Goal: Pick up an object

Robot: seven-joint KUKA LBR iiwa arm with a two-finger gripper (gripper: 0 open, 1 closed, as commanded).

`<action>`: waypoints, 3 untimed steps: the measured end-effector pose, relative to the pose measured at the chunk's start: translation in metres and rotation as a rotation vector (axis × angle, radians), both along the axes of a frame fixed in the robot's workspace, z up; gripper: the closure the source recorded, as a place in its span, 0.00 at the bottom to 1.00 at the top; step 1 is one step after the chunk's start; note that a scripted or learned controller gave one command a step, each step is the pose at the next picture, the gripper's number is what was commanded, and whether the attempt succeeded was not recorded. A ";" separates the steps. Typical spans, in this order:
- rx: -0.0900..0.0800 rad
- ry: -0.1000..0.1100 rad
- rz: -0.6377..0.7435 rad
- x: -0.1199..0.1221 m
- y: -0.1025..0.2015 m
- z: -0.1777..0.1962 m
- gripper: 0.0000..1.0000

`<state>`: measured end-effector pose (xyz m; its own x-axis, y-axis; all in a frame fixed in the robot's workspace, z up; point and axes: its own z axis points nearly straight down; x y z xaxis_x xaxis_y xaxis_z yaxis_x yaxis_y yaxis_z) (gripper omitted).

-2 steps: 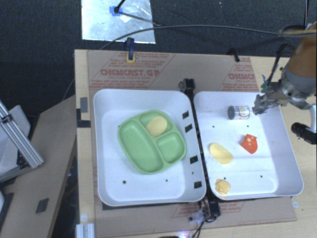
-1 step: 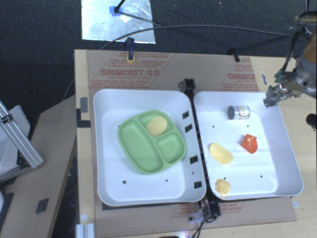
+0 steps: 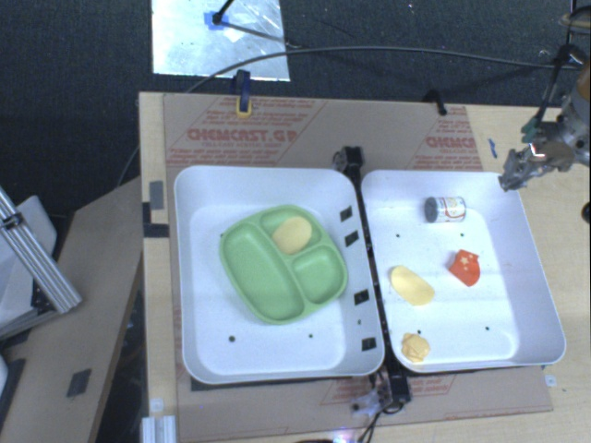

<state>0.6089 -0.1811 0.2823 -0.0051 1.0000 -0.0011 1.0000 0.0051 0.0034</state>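
Observation:
The right bin (image 3: 531,247) holds a small can (image 3: 445,209) lying on its side near the back, a red piece (image 3: 465,268) at mid right, a yellow oblong piece (image 3: 412,286) at mid left and a small yellow lump (image 3: 415,346) at the front. In the left bin (image 3: 208,340) a green divided plate (image 3: 277,266) carries a yellow item (image 3: 293,234) in its upper compartment. My gripper (image 3: 513,175) hangs at the far right, over the right bin's back right corner, apart from every object.
Brown cardboard (image 3: 277,132) lies under both bins. A blue clamp with a yellow base (image 3: 243,92) stands at the cardboard's back edge. A cable (image 3: 388,53) arcs across the back. A metal frame (image 3: 32,261) leans at the left edge.

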 end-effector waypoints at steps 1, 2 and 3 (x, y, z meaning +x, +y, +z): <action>0.001 0.002 0.001 -0.019 0.051 0.001 1.00; 0.001 0.002 0.001 -0.030 0.102 0.000 1.00; 0.001 0.003 0.001 -0.046 0.141 -0.018 1.00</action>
